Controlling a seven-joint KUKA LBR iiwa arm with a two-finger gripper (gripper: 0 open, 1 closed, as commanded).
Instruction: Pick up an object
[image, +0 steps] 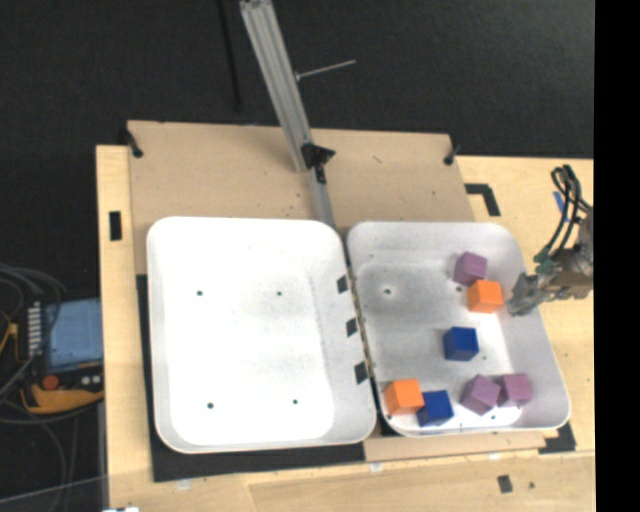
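Left bin (250, 330) bare white. Right bin (400, 270) holds seven cubes — orange (405, 396) and blue (436, 407) at its near edge, another blue (460, 343) mid-bin, purple (470, 267) above an orange cube (486, 295), two purple (498, 391) near-right. Pincer (525, 297) just right of the upper orange cube — finger gap cannot be told.
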